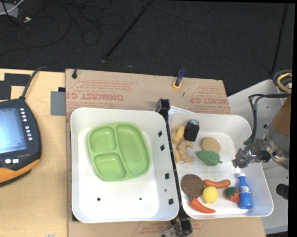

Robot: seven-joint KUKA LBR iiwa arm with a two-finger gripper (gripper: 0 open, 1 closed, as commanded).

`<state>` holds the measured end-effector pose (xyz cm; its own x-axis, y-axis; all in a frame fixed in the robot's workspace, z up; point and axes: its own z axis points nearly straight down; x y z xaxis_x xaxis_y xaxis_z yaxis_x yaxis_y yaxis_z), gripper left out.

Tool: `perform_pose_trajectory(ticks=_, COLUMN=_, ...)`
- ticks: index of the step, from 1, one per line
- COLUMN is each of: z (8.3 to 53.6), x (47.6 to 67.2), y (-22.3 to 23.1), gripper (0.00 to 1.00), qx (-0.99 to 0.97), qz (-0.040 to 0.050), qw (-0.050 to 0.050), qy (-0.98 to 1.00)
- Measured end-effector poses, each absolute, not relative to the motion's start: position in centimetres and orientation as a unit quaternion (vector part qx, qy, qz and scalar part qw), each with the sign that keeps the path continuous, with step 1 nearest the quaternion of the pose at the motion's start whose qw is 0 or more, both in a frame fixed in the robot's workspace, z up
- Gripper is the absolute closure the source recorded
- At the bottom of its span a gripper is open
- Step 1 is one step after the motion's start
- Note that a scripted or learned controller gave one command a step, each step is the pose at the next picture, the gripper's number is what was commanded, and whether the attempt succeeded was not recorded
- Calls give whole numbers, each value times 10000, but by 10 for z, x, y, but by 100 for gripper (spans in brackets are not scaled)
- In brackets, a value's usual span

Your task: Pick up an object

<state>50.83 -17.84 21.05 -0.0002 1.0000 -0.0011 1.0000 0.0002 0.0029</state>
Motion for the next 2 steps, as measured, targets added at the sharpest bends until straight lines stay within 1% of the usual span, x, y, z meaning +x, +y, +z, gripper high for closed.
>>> perform_pose_trajectory(ticks=1, z=228, x=509, y=-180, gripper=100, qx=7072, qz=1, qw=0, qy=7071)
perform_pose_trajectory(ticks=2, z=233, x=492, y=-127, gripper=100, qx=7059, qz=-3, qw=-25, qy=7084)
